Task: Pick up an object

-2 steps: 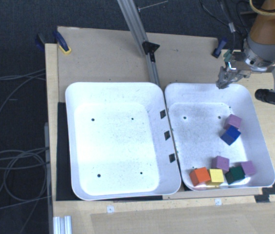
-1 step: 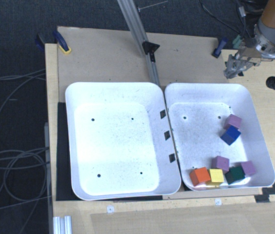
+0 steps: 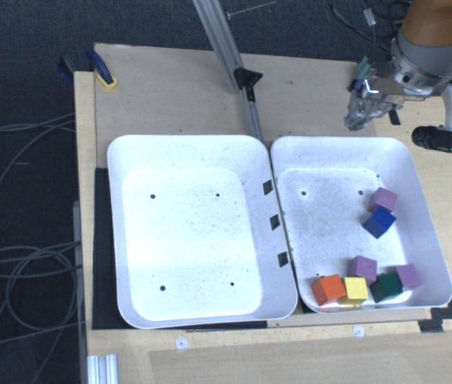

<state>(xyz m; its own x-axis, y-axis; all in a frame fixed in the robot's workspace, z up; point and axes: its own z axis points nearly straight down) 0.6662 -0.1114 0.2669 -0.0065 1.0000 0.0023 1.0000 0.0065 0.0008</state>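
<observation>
The table [image 3: 194, 94] carries two bins; the right bin [image 3: 418, 182] holds the blocks, clustered at its near edge, with a blue block [image 3: 378, 222] set cornerwise, no long axis. The gripper [image 3: 362, 112] hangs past the bin's far edge: approach step; next, descend over a block. Jaws' state: cannot tell.

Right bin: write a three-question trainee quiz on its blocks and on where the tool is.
1. True or false: the tool is above the bench beyond the right bin's far rim.
2. Which block touches the blue block? A) orange B) purple C) yellow
3. Fill in: the yellow block sits between the orange block and the ____ block.

Key: 1 true. 2 B, the purple block just behind it. 3 green.
</observation>
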